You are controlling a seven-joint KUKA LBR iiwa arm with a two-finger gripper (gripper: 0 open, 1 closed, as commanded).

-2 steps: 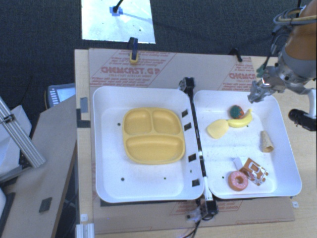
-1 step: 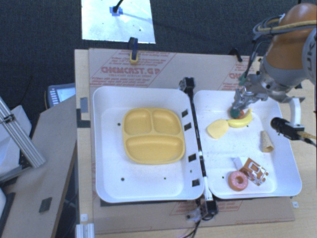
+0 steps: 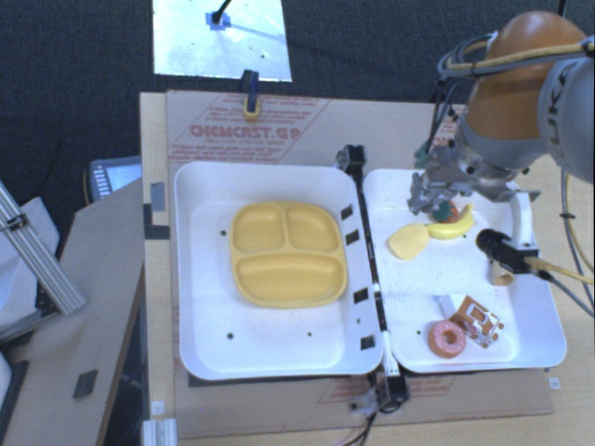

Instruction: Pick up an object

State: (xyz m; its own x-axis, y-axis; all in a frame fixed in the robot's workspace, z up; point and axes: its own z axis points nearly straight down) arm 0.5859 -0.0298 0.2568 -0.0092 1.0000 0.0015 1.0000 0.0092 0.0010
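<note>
Near edge of right bin [image 3: 414, 295]: pink-orange donut [image 3: 447, 339], with a brown-and-white patterned piece [image 3: 480, 321] touching its far-right side. Left bin [image 3: 200, 249] holds just a yellow divided plate [image 3: 286, 254], mid-bin, flat. Further back in the right bin: pale yellow flat piece [image 3: 407, 242], and just beside it on the right a small banana [image 3: 453, 228], likely the target. Gripper [image 3: 433, 206] sits low right at the banana's far-left end, arm coming in from the right. Can't tell if the gripper is clenched or released; nothing visibly held, so I'd call the banana still down in the bin. There's a small red-green bit [image 3: 445, 215] by the gripper, too small to identify. Risks: contact looks off-centre, at the banana's end rather than its middle, so a close could pivot it or squirt it out sideways. The pale piece is close enough to get nudged or pinched along with it. Far bin wall is near, so a push could jam the banana against it. Beyond the bins: printed cardboard [image 3: 251, 128], then a silver sheet [image 3: 223, 45].
</note>
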